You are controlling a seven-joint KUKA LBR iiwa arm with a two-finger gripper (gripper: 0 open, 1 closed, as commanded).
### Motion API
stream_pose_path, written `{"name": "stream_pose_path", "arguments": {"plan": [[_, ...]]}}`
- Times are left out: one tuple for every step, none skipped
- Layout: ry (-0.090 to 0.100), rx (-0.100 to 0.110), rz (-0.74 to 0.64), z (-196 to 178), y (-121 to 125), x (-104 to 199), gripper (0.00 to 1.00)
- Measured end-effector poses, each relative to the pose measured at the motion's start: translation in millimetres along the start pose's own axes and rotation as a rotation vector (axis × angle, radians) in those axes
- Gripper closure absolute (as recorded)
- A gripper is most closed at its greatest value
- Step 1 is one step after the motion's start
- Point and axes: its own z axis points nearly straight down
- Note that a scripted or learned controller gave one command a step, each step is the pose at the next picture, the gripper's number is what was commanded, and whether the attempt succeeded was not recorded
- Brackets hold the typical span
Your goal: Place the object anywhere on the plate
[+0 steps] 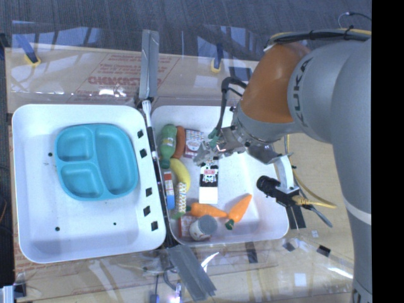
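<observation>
My claw over the right bin; plate sits in the left bin.

Left bin [25,169]: the blue three-compartment plate [96,161] lies flat near its middle, nothing on it. Right bin [271,229], along its left wall: a green-and-red piece [168,141], a yellow banana [180,174] below it, a striped packet [169,191] against the wall. Toward the centre, a small black-and-white carton [209,180]; below it two carrots [222,212] and a round grey can [201,228] at the near edge. My claw [211,149] hangs just above the carton's upper end, by the red packet [192,140]. Whether it is spread or pinching anything, I cannot tell. All objects lie in the right bin, well apart from the plate.
</observation>
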Motion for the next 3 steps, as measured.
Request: {"name": "stream_pose_path", "arguments": {"plan": [[0.000,0.000,-0.083,11,7,41,1.00],[-0.002,-0.001,-0.229,21,32,84,1.00],[-0.001,0.002,-0.529,21,40,175,1.00]]}}
